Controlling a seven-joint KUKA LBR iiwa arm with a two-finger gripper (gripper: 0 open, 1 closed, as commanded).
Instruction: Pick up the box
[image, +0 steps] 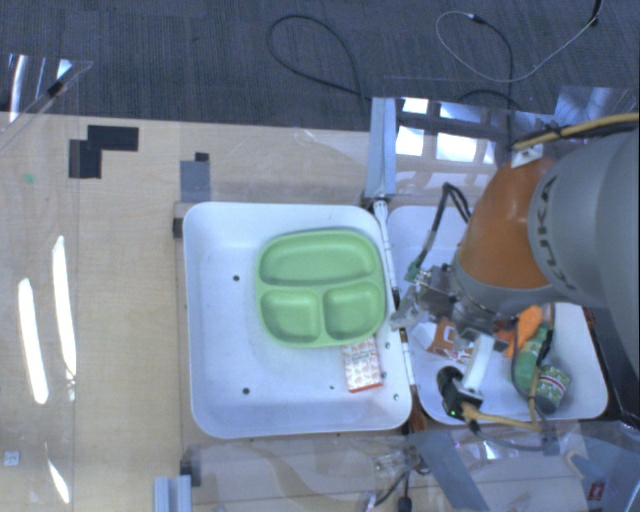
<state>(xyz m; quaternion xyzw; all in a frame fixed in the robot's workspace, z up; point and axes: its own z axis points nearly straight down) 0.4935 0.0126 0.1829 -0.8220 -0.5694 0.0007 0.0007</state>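
Gripper: under the arm, at the right bin's left edge; we cannot tell whether open or shut.
Box: flat in the left bin, just below the tray.
Progress: we judge nothing is done yet; grasp and lift remain.

bulky grey arm with an orange band, black cables.

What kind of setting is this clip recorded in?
Likely a robotics lab workcell: a grey-and-orange arm reaches over two white bins on a wooden bench, with loose cables on the carpet behind and clear guard panels.
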